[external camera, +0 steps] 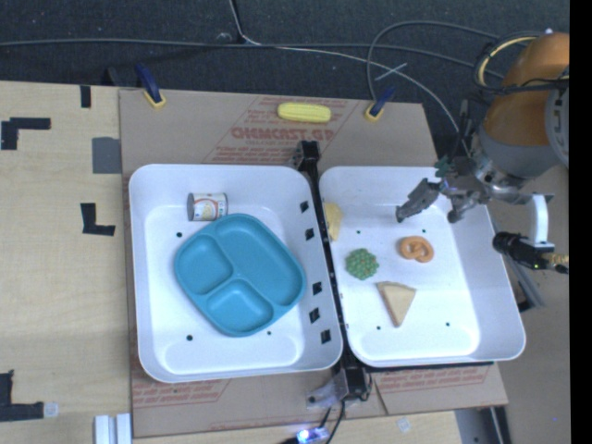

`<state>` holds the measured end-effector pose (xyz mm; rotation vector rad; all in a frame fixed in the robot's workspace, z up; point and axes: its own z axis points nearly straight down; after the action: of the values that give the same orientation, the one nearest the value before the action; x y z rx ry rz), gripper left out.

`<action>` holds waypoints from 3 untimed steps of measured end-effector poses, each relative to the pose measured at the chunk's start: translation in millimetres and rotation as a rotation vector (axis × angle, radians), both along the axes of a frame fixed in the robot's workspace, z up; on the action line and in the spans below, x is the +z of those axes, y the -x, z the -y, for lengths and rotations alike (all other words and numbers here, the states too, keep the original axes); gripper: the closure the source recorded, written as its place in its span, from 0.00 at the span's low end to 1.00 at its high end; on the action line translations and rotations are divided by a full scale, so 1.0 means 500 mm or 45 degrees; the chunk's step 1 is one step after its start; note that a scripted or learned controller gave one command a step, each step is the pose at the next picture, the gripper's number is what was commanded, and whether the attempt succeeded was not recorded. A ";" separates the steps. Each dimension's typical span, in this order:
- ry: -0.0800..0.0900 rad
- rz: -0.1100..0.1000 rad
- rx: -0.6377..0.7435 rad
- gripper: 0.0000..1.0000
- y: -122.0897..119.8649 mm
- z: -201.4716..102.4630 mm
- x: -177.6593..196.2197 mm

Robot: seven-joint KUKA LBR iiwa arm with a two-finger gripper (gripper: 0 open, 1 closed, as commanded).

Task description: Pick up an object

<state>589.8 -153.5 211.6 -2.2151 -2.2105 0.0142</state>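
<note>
While pincer (433,203) is hovering over right bin (490,336), fingers spread, grasping nothing; pretzel (415,249) is lying just below it; green broccoli piece (362,265) and wedge (398,301) are resting nearby; blue divided plate (239,273) and small can (207,206) are sitting in left bin (153,340); yellow banana (303,112) is lying on worktop (55,276).

jaws (433,203) spread, empty, over right bin (481,336) | pretzel (416,249) below | blue tray (240,273) left bin (153,340)
</note>
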 end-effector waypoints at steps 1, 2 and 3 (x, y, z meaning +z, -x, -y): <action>0.003 0.017 0.004 0.00 -0.006 -0.001 0.016; 0.002 0.011 0.005 0.00 0.001 -0.022 -0.095; 0.003 0.012 0.003 0.00 0.012 -0.015 -0.219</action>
<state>583.7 -146.1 102.2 -2.2181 -2.2194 0.0065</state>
